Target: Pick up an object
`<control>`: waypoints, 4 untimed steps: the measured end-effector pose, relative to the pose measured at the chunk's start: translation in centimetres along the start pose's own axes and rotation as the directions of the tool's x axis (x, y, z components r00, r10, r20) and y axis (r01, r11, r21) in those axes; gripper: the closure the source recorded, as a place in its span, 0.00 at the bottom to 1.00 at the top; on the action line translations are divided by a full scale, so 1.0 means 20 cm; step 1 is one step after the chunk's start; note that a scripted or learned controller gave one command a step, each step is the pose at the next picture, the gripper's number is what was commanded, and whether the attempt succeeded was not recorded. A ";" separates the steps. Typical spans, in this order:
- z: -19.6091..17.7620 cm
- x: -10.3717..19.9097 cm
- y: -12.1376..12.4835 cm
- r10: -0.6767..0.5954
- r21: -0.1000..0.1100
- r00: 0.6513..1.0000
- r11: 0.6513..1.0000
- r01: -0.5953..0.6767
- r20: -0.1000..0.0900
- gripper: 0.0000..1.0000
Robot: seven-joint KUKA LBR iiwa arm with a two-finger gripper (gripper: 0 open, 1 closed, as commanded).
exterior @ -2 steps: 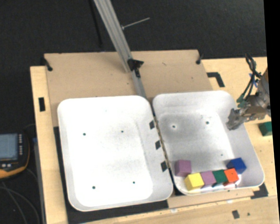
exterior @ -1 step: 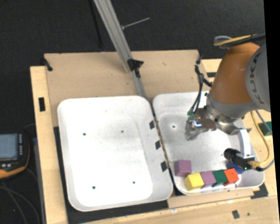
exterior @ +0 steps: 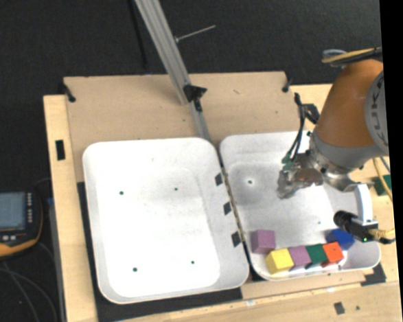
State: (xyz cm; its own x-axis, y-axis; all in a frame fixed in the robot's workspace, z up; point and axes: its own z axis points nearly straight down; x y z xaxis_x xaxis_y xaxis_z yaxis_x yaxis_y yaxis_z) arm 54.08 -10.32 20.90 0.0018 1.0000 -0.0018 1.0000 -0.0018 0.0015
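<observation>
Only a few pale letters show on the arm's orange band [exterior: 352, 105] at the view's edge, cut off and unreadable. Underneath, a light wooden counter [exterior: 63, 201] on a black floor carries the left bin [exterior: 154, 215] and, touching its right side, the right bin [exterior: 256, 153], whose near edge holds a row of blocks: a yellow block [exterior: 279, 260], a purple block [exterior: 299, 255], a green block [exterior: 315, 253], an orange block [exterior: 332, 252] and a blue block [exterior: 341, 237], with another purple block [exterior: 263, 240] just behind the yellow one. The tool [exterior: 290, 182] hangs over the middle of the right bin, apart from the blocks with nothing visibly in it, and how far it is open cannot be made out.
</observation>
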 end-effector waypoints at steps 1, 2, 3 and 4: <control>0.10 0.04 0.23 -0.006 0.000 1.000 1.000 0.006 -0.001 1.00; -0.20 -0.05 0.05 0.000 -0.004 1.000 1.000 0.000 0.000 1.00; -0.39 0.38 -0.03 -0.012 -0.004 1.000 1.000 0.012 -0.004 1.00; -0.33 0.21 -0.07 0.001 0.001 1.000 1.000 -0.001 0.000 1.00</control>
State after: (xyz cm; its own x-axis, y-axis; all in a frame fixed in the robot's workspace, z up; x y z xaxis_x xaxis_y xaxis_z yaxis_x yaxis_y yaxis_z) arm 52.72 -6.10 27.44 0.0027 1.0000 -0.0019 1.0000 -0.0027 0.0006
